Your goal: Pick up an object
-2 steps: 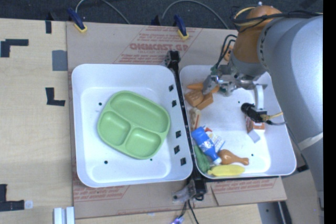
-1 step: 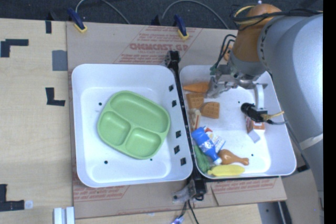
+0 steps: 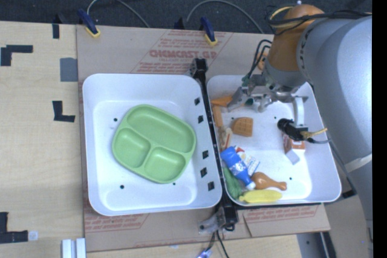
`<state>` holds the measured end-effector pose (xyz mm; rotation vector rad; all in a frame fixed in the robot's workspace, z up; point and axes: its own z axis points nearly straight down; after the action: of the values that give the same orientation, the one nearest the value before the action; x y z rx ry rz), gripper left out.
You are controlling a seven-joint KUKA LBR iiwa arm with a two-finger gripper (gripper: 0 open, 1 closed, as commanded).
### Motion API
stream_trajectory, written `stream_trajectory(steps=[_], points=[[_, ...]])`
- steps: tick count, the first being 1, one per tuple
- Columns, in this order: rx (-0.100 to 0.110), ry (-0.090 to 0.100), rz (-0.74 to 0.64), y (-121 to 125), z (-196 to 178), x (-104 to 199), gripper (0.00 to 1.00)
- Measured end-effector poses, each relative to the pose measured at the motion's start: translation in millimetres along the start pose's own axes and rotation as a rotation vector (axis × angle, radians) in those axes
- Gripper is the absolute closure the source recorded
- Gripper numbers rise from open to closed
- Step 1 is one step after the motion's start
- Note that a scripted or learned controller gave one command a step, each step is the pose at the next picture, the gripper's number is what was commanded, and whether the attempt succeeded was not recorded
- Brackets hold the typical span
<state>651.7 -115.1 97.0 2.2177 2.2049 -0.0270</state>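
Observation:
My gripper (image 3: pixel 249 102) hangs over the back of the right bin (image 3: pixel 320 187), open with nothing between its fingers. An orange wedge (image 3: pixel 220 101) lies just to its left by the bin wall. A brown bread-like piece (image 3: pixel 242 125) sits slightly in front of the gripper. Nearer the front lie a blue bottle (image 3: pixel 235 166), a brown drumstick (image 3: pixel 268 180), a yellow piece (image 3: pixel 261 196) and a green piece (image 3: pixel 230 181). A small reddish-brown item (image 3: pixel 295 144) and a grey scrap (image 3: pixel 292 158) lie at the right.
The left bin (image 3: pixel 97 190) holds a green divided plate (image 3: pixel 154 143). A black divider (image 3: pixel 207 130) runs between the two bins. The arm's grey body (image 3: pixel 344 81) covers the right bin's far right side.

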Motion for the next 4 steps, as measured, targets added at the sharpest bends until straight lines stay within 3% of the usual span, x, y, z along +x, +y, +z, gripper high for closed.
stream_trajectory(steps=[1, 2, 3, 4], points=[[-0.004, 0.022, -0.006, -71, 11, 15, 0.0], [-0.003, 0.022, -0.007, 6, 11, 18, 0.0], [0.019, 0.024, -0.003, 13, 13, 18, 0.0], [-0.003, 0.021, -0.006, -56, 11, 18, 0.0]])
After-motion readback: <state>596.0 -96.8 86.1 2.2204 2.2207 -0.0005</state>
